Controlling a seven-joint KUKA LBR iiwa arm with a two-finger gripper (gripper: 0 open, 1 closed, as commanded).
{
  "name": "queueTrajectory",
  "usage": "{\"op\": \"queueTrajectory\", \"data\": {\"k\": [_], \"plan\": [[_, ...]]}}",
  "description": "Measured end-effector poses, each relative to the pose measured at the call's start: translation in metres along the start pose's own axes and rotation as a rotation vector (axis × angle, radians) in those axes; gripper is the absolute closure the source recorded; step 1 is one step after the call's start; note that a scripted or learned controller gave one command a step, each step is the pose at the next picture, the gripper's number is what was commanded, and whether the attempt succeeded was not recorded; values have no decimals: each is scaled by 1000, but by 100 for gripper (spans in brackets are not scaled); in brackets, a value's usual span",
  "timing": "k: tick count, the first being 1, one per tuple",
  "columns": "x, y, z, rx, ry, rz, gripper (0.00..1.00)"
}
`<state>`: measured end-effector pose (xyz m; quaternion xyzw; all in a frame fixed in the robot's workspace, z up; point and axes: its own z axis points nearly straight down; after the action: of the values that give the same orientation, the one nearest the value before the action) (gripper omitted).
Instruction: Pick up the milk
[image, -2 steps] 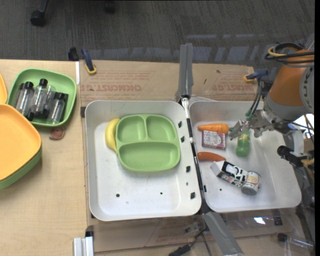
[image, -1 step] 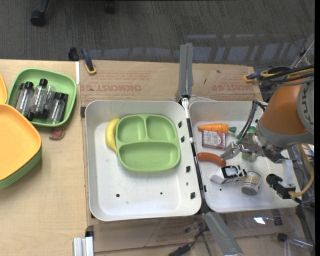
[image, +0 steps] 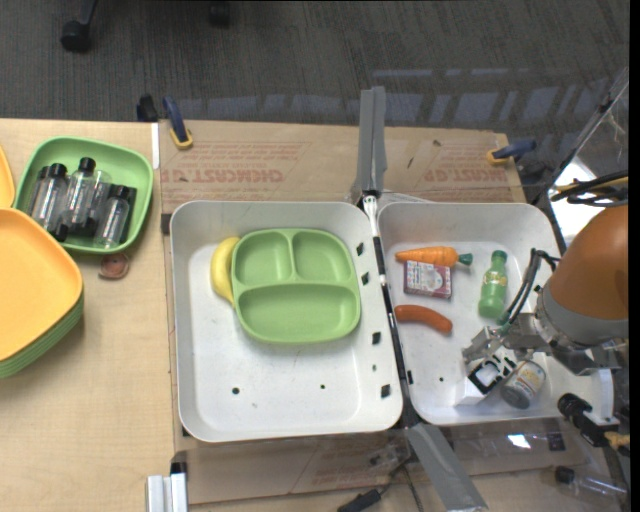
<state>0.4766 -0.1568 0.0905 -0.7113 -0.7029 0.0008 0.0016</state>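
The milk (image: 428, 281), a small red-and-white carton, lies flat in the right bin (image: 440, 405) toward its back left. An orange carrot (image: 432, 257) sits just behind it and a brown sausage (image: 423, 317) just in front. My gripper (image: 487, 364) is low over the front right of the same bin, well to the right of and nearer than the carton, not touching it. A grey can-like thing (image: 525, 384) lies right beside the gripper.
A green bottle (image: 493, 285) stands right of the carton. The left bin (image: 200, 400) holds a green divided plate (image: 296, 284) with a yellow banana (image: 220, 268) at its left edge. On the bench at left are orange plates (image: 35, 300) and a green tray of vials (image: 85, 195).
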Motion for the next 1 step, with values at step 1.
{"op": "queueTrajectory", "data": {"k": [1], "plan": [[-1, 0, -9, 0, 0, 4, 100]]}}
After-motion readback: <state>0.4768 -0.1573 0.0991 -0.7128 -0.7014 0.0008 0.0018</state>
